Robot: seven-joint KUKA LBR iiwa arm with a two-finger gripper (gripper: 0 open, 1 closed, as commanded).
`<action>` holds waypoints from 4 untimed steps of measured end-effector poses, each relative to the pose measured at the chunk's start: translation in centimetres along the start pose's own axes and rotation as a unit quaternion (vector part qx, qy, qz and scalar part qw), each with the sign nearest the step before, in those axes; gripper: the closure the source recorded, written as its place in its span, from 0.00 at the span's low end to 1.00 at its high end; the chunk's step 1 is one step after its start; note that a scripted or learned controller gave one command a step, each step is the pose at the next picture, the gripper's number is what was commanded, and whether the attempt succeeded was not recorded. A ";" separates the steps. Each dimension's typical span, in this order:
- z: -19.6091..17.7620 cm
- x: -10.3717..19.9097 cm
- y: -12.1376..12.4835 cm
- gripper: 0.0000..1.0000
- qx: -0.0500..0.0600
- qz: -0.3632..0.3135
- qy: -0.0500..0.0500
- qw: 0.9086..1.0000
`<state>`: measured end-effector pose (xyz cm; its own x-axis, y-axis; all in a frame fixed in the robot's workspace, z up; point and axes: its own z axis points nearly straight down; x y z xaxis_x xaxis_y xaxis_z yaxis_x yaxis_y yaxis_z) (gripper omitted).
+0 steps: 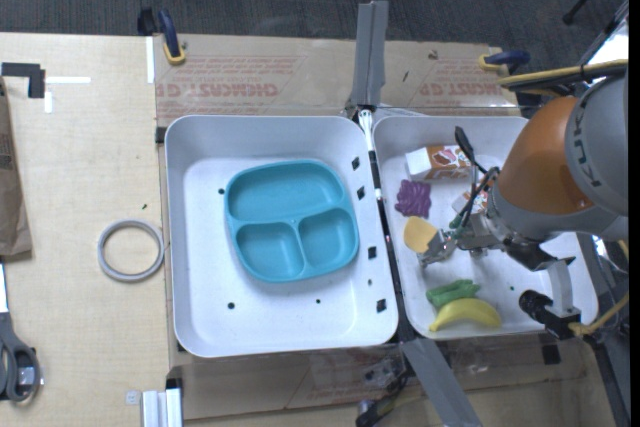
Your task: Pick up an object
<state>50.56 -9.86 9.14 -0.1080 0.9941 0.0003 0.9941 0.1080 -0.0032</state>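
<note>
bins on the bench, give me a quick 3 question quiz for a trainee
1. True or false: the blue divided plate lies in the same bin as the banana.
2. Which item lies nearest the gripper? A) purple grapes B) yellow piece C) banana
3. Fill in: the green item lies just above the ______ in the camera view.

Key:
1. False; the plate is in the left bin, the banana in the right bin.
2. B
3. banana

Divided tray (pixel 292 220) in left bin (pixel 190 245)
</note>
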 end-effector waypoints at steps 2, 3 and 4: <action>0.3 -1.3 8.1 0.00 0.009 -0.183 0.002 0.983; 1.2 -2.8 12.1 0.00 0.060 -0.106 0.026 0.992; 0.3 -4.1 12.0 1.00 0.057 -0.104 0.011 0.993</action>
<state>62.92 -12.60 8.75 -0.3103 0.9500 0.0351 0.9430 0.3123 -0.1146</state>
